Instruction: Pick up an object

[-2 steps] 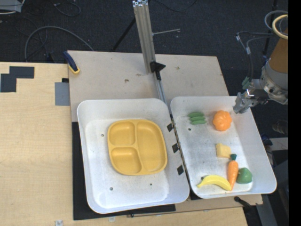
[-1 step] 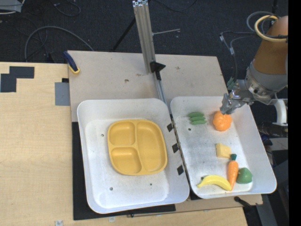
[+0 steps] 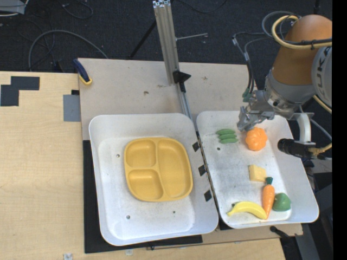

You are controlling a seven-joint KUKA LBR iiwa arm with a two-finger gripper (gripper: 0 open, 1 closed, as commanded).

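The right white plastic bin (image 3: 227,210) offers open floor at its centre and left edge; toy foods crowd its far edge and near right corner.

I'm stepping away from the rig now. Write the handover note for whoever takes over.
Gripper: low over the far end of the right white bin, just above the round orange toy fruit; nothing seen between its fingers.
Right bin also holds the green pea pod, pale yellow wedge, orange carrot, yellow banana, green round fruit.
Left white bin: yellow divided plate.
Done: nothing lifted.
Left: grasp and lift one object.
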